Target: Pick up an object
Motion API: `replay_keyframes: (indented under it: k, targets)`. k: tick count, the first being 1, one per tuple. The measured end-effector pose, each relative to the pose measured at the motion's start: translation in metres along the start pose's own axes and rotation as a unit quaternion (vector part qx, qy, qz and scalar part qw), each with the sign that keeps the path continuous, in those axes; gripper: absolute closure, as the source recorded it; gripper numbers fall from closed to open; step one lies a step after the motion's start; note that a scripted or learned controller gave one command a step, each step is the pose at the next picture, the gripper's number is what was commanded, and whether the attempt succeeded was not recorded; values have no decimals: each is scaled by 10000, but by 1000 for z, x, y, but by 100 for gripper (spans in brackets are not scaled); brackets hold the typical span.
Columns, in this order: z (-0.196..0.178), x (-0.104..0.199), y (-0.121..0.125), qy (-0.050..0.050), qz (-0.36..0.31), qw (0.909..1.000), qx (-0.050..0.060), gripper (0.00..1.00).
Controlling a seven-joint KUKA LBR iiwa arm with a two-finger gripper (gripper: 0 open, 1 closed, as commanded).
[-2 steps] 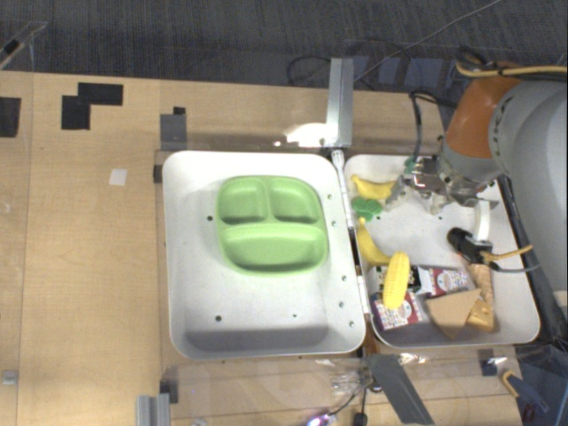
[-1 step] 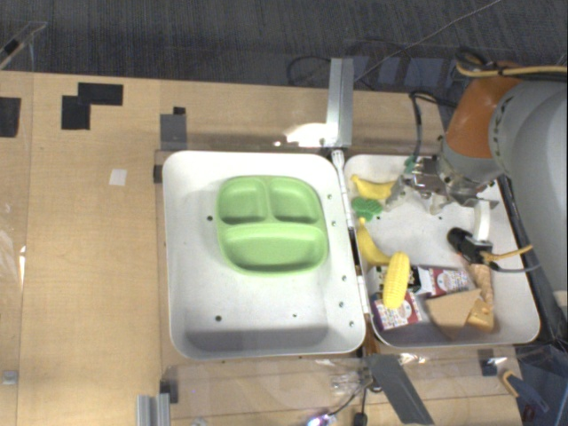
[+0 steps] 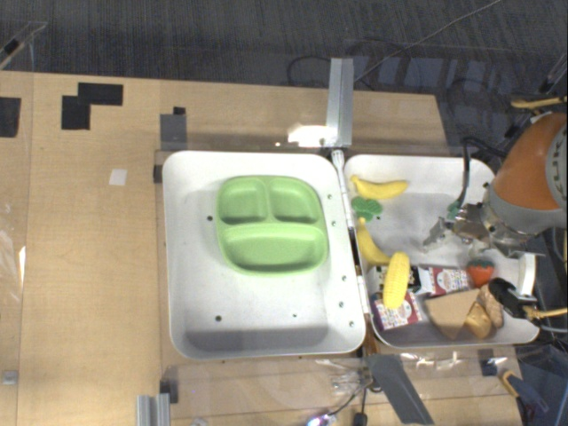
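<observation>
A grey robot arm with an orange band reaches in from the right and hangs its gripper (image 3: pixel 454 227) low over the right bin (image 3: pixel 417 177), above a bare patch of the white floor. Its metal fingertips (image 3: pixel 437 233) look slightly parted with nothing between them; no object is held.

The clutter to choose from sits in that same bin, mostly along its left wall and front edge. A banana (image 3: pixel 380 187) lies near the back, a small green toy (image 3: pixel 365 208) just below it, then a second yellow piece (image 3: pixel 370 246) and a corn cob (image 3: pixel 396 278) resting on a printed packet (image 3: pixel 401 311). Nearer the arm are another packet (image 3: pixel 444 280), a small red piece (image 3: pixel 480 272), a tan wedge (image 3: pixel 451 313) and a brown lump (image 3: pixel 484 314), crowded together at the front right.

The left bin (image 3: pixel 191 264) holds a green divided plate (image 3: pixel 270 223), set squarely in the middle, presumably as a drop-off spot.

The pick appears not yet made: the gripper sits apart from every item, and the nearest candidates are the packet and red piece just in front of it.
</observation>
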State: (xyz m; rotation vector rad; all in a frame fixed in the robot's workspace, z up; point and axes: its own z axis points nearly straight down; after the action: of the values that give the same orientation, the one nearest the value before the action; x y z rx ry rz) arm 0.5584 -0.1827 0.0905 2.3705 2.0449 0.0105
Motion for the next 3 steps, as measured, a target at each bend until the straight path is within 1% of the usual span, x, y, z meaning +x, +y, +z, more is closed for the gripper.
replay_keyframes:
  k: [1,2,3]
  targets:
    - [0,-5,1,21,-393,9992,-18,0]
    - [-1,-5,-31,13,582,9983,-34,0]
    - [-85,49,35,-1,1460,9893,61,0]
